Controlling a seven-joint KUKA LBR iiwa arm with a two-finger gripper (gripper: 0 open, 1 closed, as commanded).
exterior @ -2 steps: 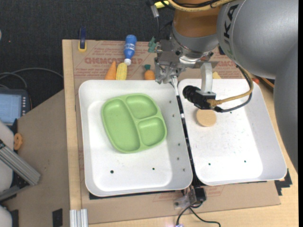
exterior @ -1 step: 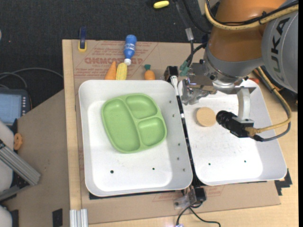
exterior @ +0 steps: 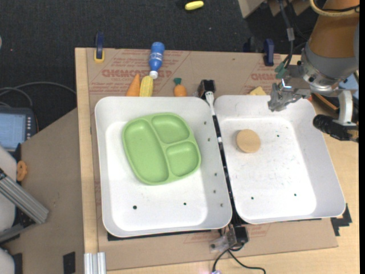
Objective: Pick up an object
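**Over the right bin's far edge, disc lying below**

My jaws (exterior: pixel 279 100) hang above the far rim of the right bin (exterior: pixel 319 198), close to its back left corner. Nothing sits between them that I can see, but whether they are spread or closed I cannot tell — from this slant they read as a dark grey cluster against the white.

The thing to pick is a round tan disc (exterior: pixel 248 141). It lies flat on the floor of the right bin, in the left half and nearer the far wall than the near one, well apart from my jaws and closer to the camera than they are. It is the 1 item in that bin.

The left bin (exterior: pixel 114 210) holds a green divided plate (exterior: pixel 161 148) with 3 compartments, turned at a slant and lying flat.

Beyond the 2 bins, on the cardboard-covered worktop (exterior: pixel 85 153), a few small items sit in a row — a blue and white bottle (exterior: pixel 155 59), a toy corn cob (exterior: pixel 146 85) beside an orange piece (exterior: pixel 133 87), and a small carrot (exterior: pixel 179 88). A yellow object (exterior: pixel 194 5) lies on the dark floor further back.
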